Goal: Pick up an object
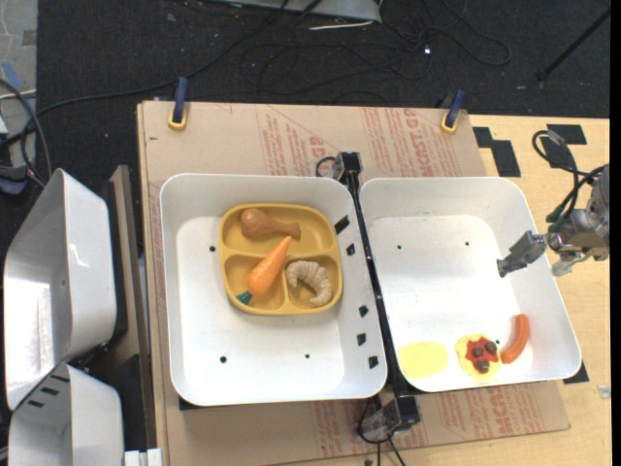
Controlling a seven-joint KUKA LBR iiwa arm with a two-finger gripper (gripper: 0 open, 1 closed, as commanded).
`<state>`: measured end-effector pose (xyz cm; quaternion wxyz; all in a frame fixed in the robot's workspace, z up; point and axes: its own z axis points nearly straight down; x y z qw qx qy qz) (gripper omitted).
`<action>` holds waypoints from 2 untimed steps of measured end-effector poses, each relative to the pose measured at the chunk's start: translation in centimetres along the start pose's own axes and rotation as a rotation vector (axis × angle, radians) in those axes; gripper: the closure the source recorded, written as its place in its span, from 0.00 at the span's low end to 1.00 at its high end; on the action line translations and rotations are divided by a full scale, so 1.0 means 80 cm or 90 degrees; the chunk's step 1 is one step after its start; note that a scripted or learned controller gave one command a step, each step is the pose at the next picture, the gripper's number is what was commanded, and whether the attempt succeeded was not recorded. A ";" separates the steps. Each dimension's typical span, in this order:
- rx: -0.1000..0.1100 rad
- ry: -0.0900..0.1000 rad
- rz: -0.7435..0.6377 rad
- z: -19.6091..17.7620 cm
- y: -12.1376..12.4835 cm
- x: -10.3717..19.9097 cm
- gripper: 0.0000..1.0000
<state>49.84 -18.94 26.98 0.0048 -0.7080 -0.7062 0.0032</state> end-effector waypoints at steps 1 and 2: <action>-0.007 -0.002 -0.002 -0.007 0.003 0.001 0.00; -0.004 -0.001 0.000 0.071 0.008 -0.003 0.00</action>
